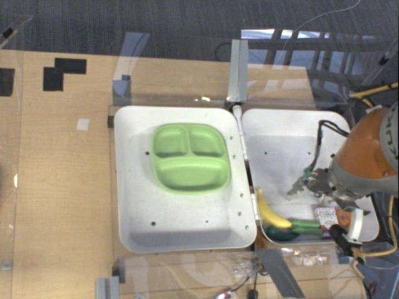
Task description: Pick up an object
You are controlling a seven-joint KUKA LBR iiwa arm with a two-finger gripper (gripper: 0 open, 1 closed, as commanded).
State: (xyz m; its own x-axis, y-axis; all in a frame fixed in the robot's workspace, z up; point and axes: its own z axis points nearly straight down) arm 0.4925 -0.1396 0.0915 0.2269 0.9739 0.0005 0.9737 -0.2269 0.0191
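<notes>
tool (303,184) poised low in right bin (280,126) | finger state cannot be told | banana (272,212) at front wall | descent should be centred over banana

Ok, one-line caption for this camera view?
Arm's gripper hovers in right bin above banana; green divided plate in left bin.

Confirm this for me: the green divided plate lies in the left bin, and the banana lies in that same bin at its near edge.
Not quite. The green divided plate does lie in the left bin, but the banana lies in the right bin, at its near edge beside a green object. The camera view shows this.
</notes>
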